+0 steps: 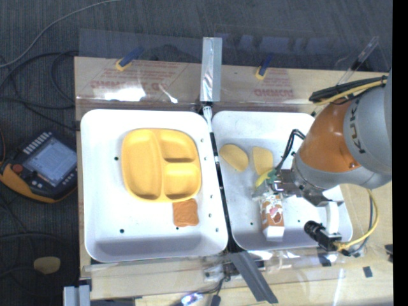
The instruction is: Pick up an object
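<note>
Carton [272, 214] in right bin [242, 228], just below hand [275, 185]; hand's spread impossible to tell.

The left bin [95, 234] carries a yellow divided tray [160, 163] with three compartments, lying flat near its middle toward the far edge. Just beside the tray's near right corner lies a flat orange-brown square [185, 213]. In the right bin [245, 238], two pale yellow curved pieces [234, 157] [262, 159] lie side by side near the far left part. A small white carton with a red-brown label [273, 216] lies lengthwise nearer the front edge.
</note>
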{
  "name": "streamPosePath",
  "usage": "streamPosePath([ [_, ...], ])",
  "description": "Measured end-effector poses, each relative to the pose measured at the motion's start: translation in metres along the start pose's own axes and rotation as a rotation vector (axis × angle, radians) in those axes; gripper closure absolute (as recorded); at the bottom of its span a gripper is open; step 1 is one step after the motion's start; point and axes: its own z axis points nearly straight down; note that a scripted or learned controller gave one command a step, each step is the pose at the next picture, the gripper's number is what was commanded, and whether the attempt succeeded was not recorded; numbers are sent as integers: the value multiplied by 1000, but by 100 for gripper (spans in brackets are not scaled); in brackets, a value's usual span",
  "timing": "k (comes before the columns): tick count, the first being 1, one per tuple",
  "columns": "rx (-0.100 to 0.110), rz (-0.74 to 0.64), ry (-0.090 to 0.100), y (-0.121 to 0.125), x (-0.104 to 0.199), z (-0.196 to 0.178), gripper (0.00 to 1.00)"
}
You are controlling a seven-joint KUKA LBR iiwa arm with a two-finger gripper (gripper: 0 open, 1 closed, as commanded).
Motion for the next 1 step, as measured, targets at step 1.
streamPosePath([
  [1, 7, -84, -3, 19, 80, -114, 100],
])
